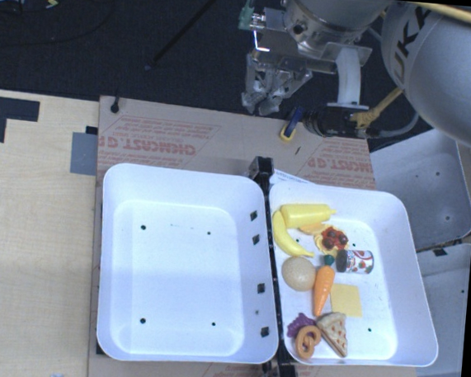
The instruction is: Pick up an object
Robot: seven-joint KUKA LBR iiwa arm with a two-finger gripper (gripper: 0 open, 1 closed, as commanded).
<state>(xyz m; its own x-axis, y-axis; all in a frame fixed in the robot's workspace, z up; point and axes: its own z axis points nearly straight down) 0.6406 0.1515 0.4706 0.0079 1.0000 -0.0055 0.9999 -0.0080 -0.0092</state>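
The right bin (404,241) holds several toy foods: a yellow banana (285,235), a yellow block (305,214), a small red and yellow piece (333,236), a small can (356,261), a beige ball (298,273), an orange carrot (322,290), a yellow cheese square (346,300), purple grapes (300,324), a pretzel (308,342) and a sandwich wedge (333,333). My gripper (265,91) hangs high above the back of the bench, well away from the bins, with nothing visible between its fingers.
The left bin (136,190) stands beside the right one, joined by a black divider clip strip (261,227). Cardboard (174,140) lies under both bins. A small blue and yellow object (289,127) lies on the cardboard behind the bins.
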